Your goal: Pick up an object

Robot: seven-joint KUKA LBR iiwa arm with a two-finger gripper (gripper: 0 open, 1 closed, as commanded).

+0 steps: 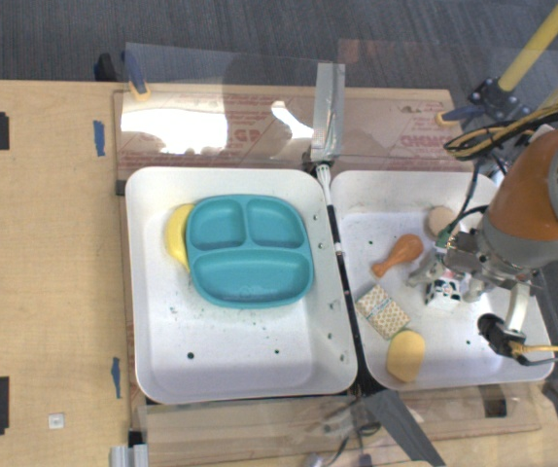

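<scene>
- The arm point(537, 197) comes in from the right and bends down over the right bin point(493, 358), since that bin holds the loose things worth grabbing.
- The left bin point(162, 348) carries a teal divided plate point(250, 249) lying flat, with a yellow thing point(175, 233) tucked under its left edge.
- The gripper point(444, 280) hangs low over a small black-and-white object point(444, 290); I cannot tell how wide it stands, nor whether it has hold of anything.
- Scattered near it, each apart: an orange drumstick-shaped toy point(399, 254), a yellow lump point(405, 354), a patterned packet point(383, 311) and a pale ball point(438, 220), perhaps an egg.
</scene>
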